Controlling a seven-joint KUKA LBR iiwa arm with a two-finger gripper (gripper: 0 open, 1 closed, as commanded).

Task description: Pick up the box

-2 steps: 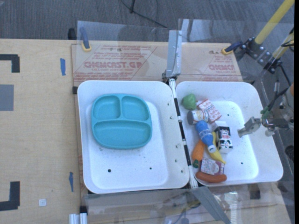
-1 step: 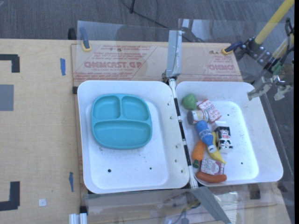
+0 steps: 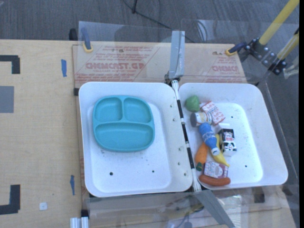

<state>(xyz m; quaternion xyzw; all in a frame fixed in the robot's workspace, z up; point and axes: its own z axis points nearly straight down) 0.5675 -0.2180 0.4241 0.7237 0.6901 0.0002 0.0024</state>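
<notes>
Box (image 3: 214, 112) — small, red and white — lies in the right bin (image 3: 266, 127) near its left wall, toward the far edge, touching a tin (image 3: 201, 118) and just beside a green ball (image 3: 192, 103). Left bin (image 3: 90, 175) carries 1 teal divided plate (image 3: 124, 123); end effector state — cannot tell. Risk, as I judge it: the box sits hard against the tin, with a blue bottle (image 3: 208, 136) close by, so a descending grasp could pinch a neighbour or nudge the box aside.

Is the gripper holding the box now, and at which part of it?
Nothing is held. The box lies in the right bin among the toy foods.
</notes>
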